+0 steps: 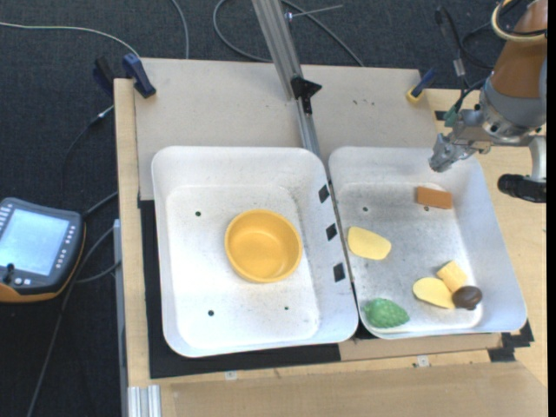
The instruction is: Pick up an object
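Overhead: bench [226, 102], two white bins, dark carpet [69, 24].
Left bin [174, 233]: yellow bowl [263, 246]. Right bin [495, 233]: orange block [433, 198]. Gripper [441, 159] above rim, grip state unclear.

Grey arm [512, 102] with an orange band (black cable alongside), metallic wrist hardware.

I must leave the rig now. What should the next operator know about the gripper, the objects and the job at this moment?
Gripper: above the far edge of the right bin, nothing seen held.
Right bin: orange block nearest the gripper, yellow piece near the middle, green lump at the near edge, a yellow wedge, a yellow cylinder and a brown ball in the near right corner.
Left bin: yellow bowl.
Done: nothing picked yet.
Left: grasp and lift one object.
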Robot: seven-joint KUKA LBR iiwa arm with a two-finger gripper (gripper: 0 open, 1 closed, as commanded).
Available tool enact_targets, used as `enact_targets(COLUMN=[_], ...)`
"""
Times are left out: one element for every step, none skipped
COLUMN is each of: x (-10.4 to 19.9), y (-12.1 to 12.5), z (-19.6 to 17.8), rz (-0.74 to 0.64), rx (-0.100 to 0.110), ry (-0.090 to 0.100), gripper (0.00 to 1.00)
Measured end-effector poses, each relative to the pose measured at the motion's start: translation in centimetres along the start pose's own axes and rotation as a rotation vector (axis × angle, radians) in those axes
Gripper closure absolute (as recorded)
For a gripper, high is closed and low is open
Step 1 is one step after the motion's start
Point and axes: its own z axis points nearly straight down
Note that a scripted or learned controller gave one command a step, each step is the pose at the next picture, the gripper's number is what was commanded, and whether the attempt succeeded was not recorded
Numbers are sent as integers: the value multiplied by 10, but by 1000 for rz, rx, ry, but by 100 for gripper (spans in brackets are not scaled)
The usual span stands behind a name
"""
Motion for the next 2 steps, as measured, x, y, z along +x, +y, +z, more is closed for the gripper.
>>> enact_targets(x=[-4,-4], y=[7,8], z=[-45,-99], rz=[0,0], rx=[2,1], ry=[0,0], gripper=[100,100])
